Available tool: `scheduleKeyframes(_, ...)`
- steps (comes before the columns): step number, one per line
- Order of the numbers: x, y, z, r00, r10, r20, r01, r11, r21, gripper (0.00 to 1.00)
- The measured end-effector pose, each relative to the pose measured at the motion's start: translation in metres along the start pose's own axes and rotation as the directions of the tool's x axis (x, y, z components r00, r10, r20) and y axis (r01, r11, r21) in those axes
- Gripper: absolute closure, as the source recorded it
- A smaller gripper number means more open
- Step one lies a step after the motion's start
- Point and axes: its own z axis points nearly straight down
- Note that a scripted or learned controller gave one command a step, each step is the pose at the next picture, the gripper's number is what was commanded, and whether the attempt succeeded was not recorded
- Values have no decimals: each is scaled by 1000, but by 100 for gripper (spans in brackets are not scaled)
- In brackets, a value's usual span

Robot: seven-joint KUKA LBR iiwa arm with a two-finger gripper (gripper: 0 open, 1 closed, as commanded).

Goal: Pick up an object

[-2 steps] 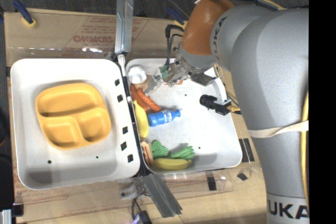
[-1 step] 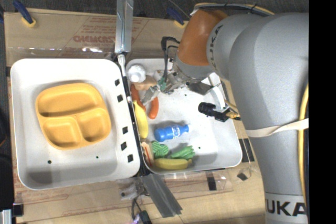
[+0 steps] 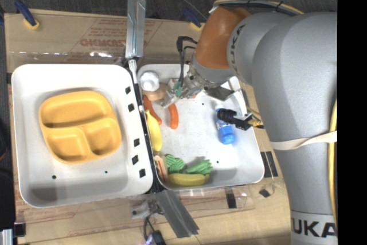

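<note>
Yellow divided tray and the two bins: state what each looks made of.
Yellow divided tray: seemingly moulded plastic, matte to satin; one uniform colour, rounded compartment edges, soft highlights. Left bin and right bin: likely thin formed white plastic, smooth and slightly glossy; rounded corners and gentle shading suggest this, though coated metal cannot be excluded.

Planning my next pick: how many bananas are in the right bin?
2. One banana lies along the left wall of the right bin; the other banana lies along its front wall, beside green toys. The arm covers the bin's back, so more may be hidden.
</note>
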Motion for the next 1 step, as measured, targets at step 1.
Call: scheduleKeyframes(1,35,41,-98,996,85,6,-85,996,-24,100)
